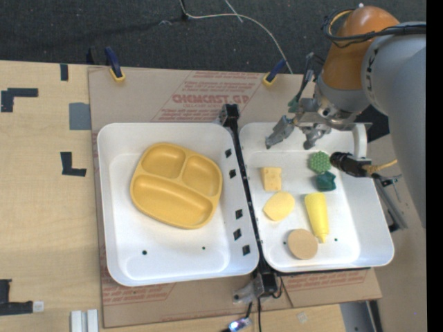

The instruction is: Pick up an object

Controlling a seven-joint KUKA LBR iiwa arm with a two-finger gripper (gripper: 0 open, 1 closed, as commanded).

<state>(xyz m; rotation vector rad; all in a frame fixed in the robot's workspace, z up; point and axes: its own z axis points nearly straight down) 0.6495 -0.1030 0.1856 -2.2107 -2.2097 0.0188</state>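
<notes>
Pincer [296,135] spread over right bin's [346,258] far edge

In the right-hand bin I see five small objects lying loose: a pale yellow cheese-like wedge [272,178], a rounded yellow lemon-shaped piece [278,206] just below it, a tan flat disc [302,243], an upright-pointing yellow corn-like cylinder [318,215], and a green knobbly broccoli-like piece [321,169] above it.

Likely robotics lab — clamped cardboard [208,99], taped bench [41,158], white bins [111,185].
</notes>
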